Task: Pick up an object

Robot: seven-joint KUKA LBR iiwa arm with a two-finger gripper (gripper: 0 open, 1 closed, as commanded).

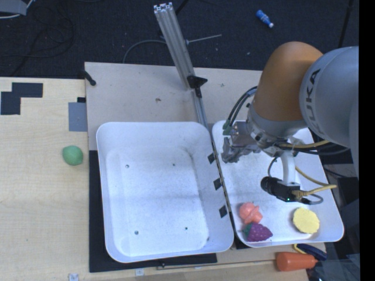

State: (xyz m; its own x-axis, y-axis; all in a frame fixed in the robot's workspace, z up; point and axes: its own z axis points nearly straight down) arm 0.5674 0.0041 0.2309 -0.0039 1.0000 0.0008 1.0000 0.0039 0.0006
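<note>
bench (pixel 146 92) pale wood | two white bins (pixel 111 157) | floor (pixel 88 28) dark, cables

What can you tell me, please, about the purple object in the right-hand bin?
The purple object is a small, lumpy piece that looks like a plastic toy bunch of grapes, with a bit of green at its left end. It lies in the near part of the right bin, by the wall next to the left bin. The pink-orange object sits just behind it, touching or nearly so. The gripper is well away from it, further back in the bin.
</note>
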